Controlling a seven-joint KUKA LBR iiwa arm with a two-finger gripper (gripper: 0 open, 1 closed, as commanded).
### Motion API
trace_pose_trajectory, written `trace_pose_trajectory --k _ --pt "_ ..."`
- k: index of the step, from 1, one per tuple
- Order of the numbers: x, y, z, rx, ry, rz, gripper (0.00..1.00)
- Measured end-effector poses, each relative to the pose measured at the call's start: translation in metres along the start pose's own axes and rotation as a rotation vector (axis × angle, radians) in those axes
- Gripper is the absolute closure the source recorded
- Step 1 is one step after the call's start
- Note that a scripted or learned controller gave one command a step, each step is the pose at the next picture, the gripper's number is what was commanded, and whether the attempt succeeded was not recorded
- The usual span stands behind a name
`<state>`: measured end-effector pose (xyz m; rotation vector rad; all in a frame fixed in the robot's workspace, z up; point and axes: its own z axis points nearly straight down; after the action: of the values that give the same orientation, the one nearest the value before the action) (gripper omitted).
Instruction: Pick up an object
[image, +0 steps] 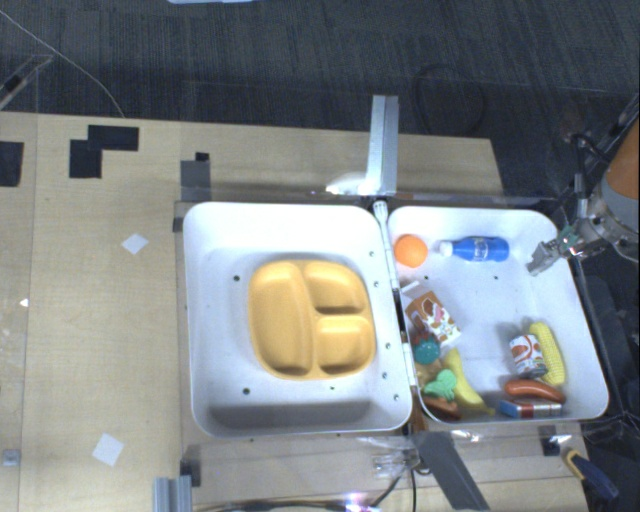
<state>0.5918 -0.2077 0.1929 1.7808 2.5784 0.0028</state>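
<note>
The right bin holds the loose things: a blue bottle lying on its side near the far wall, an orange ball just beside its cap end, a snack packet by the left wall, a teal piece and a banana below it, and a can, a corn cob and a sausage in the near right corner. The left bin holds a yellow divided tray. The jaws hang over the right bin's far right corner; how far open they stand I cannot tell. The bottle lies nearest, to their left, apart from them.
</note>
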Motion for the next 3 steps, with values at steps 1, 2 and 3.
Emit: trace_pose_trajectory --k 1,2,3 --pt "0.001 0.001 0.0 0.0 0.001 -0.003 0.0" --pt "-0.014 0.048 0.078 0.001 0.004 -0.332 0.0" --pt "-0.002 0.051 -0.073 -0.012 -0.009 -0.196 0.0"
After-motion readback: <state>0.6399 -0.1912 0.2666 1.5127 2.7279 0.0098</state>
